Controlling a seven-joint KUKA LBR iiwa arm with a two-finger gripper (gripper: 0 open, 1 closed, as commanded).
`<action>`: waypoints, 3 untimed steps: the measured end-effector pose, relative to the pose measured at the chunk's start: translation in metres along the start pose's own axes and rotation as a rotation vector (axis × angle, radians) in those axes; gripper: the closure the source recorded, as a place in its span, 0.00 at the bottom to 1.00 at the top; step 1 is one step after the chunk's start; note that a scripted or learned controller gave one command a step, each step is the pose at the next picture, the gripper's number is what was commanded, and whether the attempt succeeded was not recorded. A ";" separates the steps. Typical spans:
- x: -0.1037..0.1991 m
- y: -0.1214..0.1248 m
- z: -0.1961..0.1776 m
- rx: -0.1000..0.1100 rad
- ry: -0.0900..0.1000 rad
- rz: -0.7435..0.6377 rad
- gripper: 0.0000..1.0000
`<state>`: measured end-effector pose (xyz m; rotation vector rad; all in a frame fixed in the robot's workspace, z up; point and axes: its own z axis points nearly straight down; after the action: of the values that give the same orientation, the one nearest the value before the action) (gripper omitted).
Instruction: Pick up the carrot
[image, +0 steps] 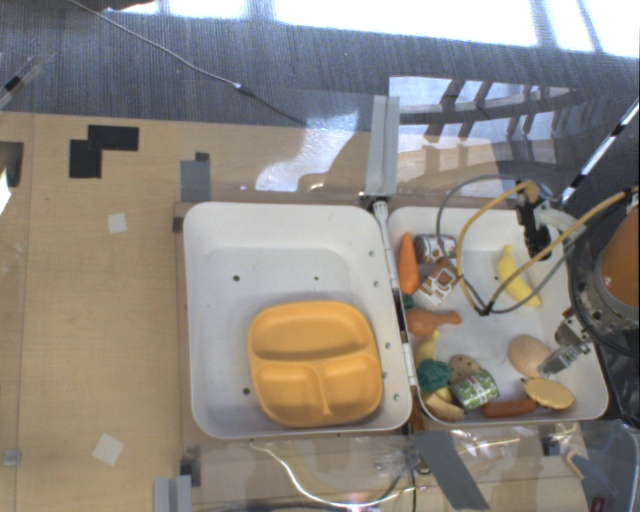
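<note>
the gripper (562, 356) is located at the right bin's (490, 345) right edge, well apart from the carrot (407, 263); its aperture cannot be determined.

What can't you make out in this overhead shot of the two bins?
Camera view:
- gripper: partly cut off by the right edge.
- carrot: too small to tell whether it touches the right bin wall.
- can beside it: label too small to read.

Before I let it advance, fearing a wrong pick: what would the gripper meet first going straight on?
Probably the tan roll right beside the gripper, not the carrot across the bin; depth is unclear.
</note>
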<state>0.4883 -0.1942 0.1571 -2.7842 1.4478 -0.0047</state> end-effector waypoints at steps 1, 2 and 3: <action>-0.002 -0.001 0.022 0.000 -0.002 -0.215 1.00; 0.000 -0.021 -0.032 0.002 0.005 -0.697 1.00; 0.022 -0.012 0.013 0.001 0.000 -0.759 1.00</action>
<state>0.5108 -0.2054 0.1440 -3.1224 0.3129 -0.0067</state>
